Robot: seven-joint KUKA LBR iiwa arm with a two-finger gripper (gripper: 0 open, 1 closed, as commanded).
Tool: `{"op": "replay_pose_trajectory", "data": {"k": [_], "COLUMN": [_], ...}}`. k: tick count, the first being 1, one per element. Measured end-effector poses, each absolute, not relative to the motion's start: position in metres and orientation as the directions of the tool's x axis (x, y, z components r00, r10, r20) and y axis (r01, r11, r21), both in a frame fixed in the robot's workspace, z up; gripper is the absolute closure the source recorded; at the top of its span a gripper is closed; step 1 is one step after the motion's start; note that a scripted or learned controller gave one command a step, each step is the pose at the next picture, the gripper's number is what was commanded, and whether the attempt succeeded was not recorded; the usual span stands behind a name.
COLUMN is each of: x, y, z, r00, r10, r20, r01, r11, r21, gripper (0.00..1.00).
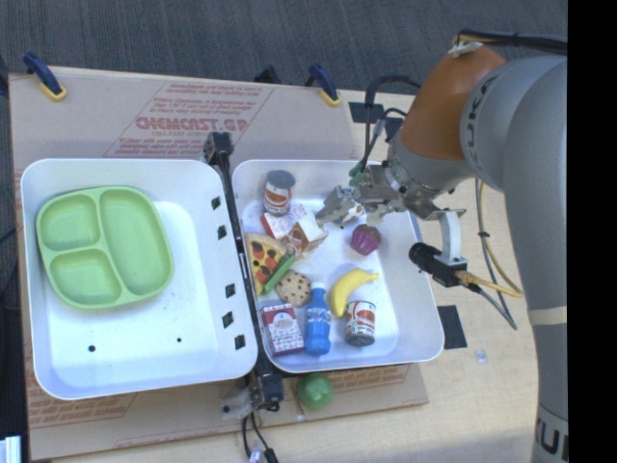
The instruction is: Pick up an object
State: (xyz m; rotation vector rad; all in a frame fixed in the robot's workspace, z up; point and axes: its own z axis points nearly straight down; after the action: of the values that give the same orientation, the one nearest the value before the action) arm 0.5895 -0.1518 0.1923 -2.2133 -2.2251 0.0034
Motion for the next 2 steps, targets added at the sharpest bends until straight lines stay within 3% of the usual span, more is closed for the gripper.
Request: {"op": "replay_pose_trajectory", "data": {"k": [1,2], "x": [0.592,0.593], "y": [-0.138,-0.138], "z": [0.091,0.103], "r00": [-0.008,-0.011], "r10": [1.0,1.0], "r20": [0.0,0.0], "r01": [1.0,1.0], "r11": [0.008,0.011], "r21": [-0.005,-0.004], "gripper": [0.0,1.0]}}
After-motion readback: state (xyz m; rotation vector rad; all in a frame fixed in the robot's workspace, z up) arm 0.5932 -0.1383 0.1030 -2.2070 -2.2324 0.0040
